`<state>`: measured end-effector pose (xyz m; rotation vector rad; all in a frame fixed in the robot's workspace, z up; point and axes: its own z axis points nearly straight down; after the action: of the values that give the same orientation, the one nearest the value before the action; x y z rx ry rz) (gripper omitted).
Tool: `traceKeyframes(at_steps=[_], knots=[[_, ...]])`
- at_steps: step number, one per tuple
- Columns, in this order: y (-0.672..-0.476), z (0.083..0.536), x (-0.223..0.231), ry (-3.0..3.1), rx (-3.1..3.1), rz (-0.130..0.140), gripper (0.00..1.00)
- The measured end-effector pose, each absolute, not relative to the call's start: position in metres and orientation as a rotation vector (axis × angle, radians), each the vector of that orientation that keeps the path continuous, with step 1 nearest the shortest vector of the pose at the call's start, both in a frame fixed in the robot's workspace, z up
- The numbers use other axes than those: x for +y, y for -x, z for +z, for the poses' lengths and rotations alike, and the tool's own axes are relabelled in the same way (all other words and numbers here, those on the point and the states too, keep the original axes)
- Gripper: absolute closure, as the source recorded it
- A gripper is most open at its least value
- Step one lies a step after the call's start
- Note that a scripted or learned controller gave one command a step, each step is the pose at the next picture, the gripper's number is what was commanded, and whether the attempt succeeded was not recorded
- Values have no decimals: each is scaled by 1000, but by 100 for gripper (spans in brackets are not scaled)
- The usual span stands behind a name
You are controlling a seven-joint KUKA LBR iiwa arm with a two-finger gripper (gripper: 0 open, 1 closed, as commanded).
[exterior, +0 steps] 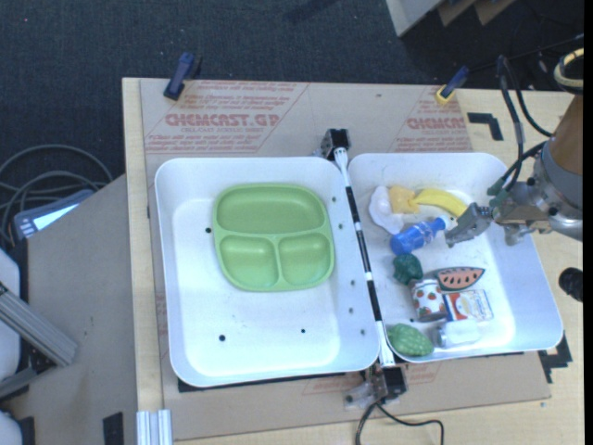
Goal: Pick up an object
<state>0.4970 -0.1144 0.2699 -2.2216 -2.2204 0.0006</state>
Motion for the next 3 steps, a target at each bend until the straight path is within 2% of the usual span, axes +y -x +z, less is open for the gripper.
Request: traceKeyframes(at_steps=[1,2,3], knots=[[-525,184,-80,2220,-2220,1,0],[-530,100,-91,2221,-2219,2,0],[-531,110,-91,2224,-2220,-1,100]])
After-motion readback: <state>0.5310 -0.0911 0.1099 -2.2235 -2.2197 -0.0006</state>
